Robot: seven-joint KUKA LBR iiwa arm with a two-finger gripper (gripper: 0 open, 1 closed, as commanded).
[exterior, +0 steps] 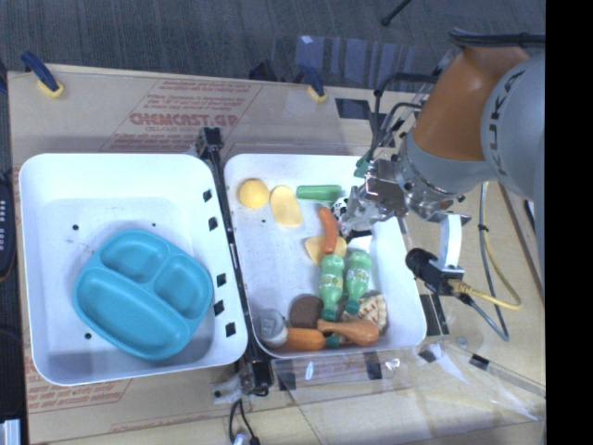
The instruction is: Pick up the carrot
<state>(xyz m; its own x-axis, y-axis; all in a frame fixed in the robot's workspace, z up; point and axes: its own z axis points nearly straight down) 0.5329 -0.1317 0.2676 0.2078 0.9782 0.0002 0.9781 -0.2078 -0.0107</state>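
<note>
You have two bins: the left bin (37, 248) bears one blue tray (141, 292); the right bin (264, 286) has two green bottles (343, 281). One gripper (357, 213) hangs just beside one carrot (328, 225); its jaw state I cannot tell.

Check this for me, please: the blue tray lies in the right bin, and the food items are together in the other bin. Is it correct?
Not quite. The camera view shows the blue tray lying in the left bin, not the right one. The rest stands: the food items, such as the carrot, are together in the other bin.
</note>
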